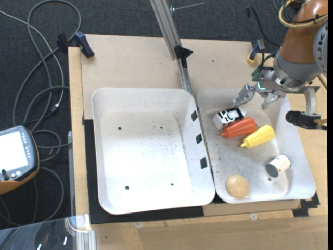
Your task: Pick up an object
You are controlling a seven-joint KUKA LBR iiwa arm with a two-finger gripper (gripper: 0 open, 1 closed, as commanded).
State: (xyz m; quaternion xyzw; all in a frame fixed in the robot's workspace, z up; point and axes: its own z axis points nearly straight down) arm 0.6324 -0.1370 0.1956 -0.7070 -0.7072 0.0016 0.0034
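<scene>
My gripper [256,96] hangs over the back of the right bin [299,165], its two fingers spread open with nothing between them. Just below and left of it lies a small black-and-white box [227,117], touching an orange-red bottle [239,128]. A yellow bottle [257,136] lies to the right of that. Nearer the front are a small white cup [279,165] on its side and a tan ball [237,186].
The left bin [145,150] sits beside the right one, with black clips along the shared edge. A metal rail [166,22] slants in from the top. Blue clamps [83,43] hold the bench's back corners. A handheld pendant [15,158] lies off the bench at left.
</scene>
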